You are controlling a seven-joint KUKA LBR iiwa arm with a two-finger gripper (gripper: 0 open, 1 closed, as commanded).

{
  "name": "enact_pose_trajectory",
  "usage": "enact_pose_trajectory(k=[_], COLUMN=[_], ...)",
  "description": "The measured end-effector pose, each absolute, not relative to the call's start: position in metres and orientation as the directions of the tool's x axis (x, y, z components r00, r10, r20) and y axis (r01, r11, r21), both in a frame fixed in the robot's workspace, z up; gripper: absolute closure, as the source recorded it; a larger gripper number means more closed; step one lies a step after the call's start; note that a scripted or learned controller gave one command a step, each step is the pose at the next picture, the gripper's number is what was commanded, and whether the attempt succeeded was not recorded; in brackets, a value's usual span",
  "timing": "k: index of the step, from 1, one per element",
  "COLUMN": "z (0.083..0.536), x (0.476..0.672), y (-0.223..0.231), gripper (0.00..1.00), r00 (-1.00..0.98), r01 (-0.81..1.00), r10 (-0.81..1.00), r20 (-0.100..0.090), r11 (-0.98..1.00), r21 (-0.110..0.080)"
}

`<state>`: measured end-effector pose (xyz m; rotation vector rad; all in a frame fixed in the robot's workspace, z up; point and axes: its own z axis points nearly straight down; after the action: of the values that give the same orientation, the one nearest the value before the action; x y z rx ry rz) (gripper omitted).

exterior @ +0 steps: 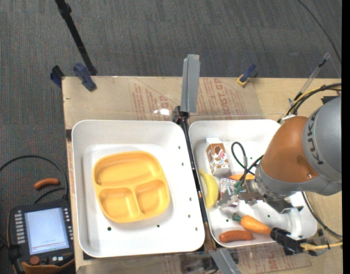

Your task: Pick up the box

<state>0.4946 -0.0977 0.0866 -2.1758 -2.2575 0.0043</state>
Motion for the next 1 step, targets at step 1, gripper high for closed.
enact_pose_trajectory(k=[1], z=[0.1601], x=[0.4879], y=[-0.0863], gripper=[0.0], r00=[-0.094], r01=[0.996], r10=[0.996], r20=[0.002], r11=[0.094], r21=[-0.006])
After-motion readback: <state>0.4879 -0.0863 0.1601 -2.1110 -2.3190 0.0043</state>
